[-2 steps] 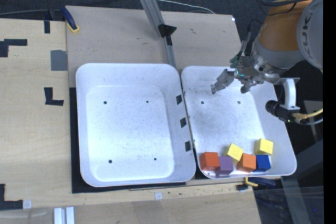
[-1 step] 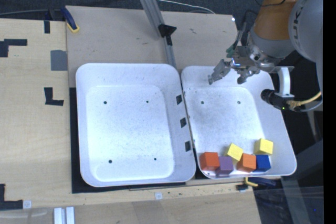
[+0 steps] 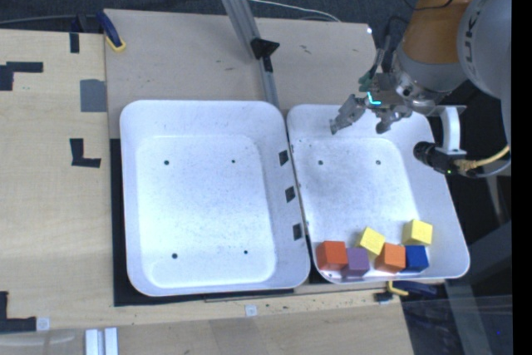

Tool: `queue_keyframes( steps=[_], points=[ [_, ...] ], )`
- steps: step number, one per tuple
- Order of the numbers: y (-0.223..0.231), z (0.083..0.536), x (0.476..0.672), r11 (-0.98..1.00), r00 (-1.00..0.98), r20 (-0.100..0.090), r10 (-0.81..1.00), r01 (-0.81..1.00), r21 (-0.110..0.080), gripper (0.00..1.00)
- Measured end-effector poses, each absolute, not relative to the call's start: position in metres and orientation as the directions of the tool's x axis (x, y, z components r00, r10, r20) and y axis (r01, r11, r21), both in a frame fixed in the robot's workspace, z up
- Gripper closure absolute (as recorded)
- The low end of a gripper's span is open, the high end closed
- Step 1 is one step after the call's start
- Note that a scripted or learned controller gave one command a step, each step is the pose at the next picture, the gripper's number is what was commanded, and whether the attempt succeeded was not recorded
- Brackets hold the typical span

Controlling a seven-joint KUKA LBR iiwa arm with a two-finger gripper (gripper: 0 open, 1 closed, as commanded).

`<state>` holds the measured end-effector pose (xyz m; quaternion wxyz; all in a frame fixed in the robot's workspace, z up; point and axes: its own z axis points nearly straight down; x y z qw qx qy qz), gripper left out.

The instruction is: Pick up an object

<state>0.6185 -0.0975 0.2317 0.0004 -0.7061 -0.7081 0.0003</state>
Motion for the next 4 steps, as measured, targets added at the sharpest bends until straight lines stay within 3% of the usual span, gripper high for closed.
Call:
queue_keyframes(
  steps=[1,2,3,4],
  points=[
    [-0.068,0.189,0.642,0.004,-0.004,0.0,1.0,1.0,-0.004,0.0],
    [-0.085,0.192,0.598,-0.001,0.001,-0.001,1.0,1.0,-0.005,0.0],
    [-0.112,0.087,0.677,0.001,-0.001,-0.001,1.0,1.0,-0.005,0.0],
    [-0.078,0.198,0.635,0.004,-0.004,0.001,1.0,1.0,0.005,0.0]
  ],
)
